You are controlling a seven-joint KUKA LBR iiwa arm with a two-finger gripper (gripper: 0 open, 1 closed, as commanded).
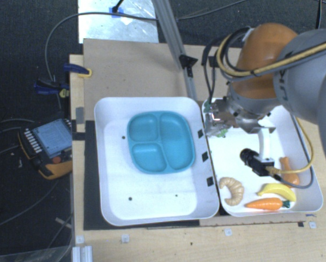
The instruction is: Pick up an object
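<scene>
My gripper (215,121) hangs low over the far left corner of the right bin (236,146), close to the wall shared with the left bin. A small green thing (222,131) shows right below it; whether it is held or just lying there I cannot tell. Along the right bin's near edge lie a tan croissant (232,190), an orange carrot (265,204) and a yellow banana (277,191). An orange sausage-like piece (289,171) lies by the right wall.
A blue divided plate (161,141) sits in the left bin (146,201). A grey pole (171,31) slants over the bench behind the bins. Cables, clamps and a handheld device (48,146) lie on the floor to the left.
</scene>
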